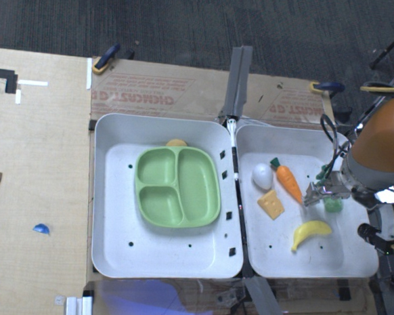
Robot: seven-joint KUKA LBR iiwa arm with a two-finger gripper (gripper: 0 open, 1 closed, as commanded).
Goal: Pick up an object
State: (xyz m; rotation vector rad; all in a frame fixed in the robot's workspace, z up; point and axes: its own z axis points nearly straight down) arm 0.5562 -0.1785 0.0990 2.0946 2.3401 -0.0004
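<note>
Gripper (314, 193) low in right bin (351, 264), carrot (289, 182) just left, lying diagonal; jaw opening: cannot tell

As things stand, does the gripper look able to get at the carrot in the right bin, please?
Probably yes. The gripper hangs just right of the carrot, which lies in the open on the right bin floor. The white egg and cheese wedge sit on its far side, away from the approach.
</note>
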